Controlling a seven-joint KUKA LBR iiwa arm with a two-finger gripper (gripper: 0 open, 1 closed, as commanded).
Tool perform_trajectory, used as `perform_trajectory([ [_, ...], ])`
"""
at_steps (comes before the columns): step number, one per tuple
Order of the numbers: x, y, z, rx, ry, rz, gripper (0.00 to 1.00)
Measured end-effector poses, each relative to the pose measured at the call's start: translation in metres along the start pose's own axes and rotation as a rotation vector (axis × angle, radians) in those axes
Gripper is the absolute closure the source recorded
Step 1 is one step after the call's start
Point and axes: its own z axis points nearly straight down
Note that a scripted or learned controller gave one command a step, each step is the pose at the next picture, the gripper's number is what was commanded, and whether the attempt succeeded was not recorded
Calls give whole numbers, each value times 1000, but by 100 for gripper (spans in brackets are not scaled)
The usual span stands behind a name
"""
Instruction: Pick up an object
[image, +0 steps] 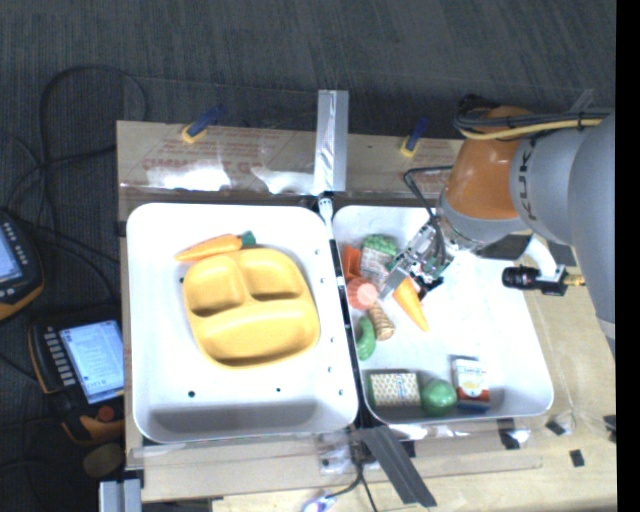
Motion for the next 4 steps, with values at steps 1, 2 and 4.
perform_trajectory([
  [1,1,-6,0,-13,-4,31,0],
  [2,9,-14,0,-16,-11,152,0],
  [4,6,-7,0,-11,-13,317,0],
])
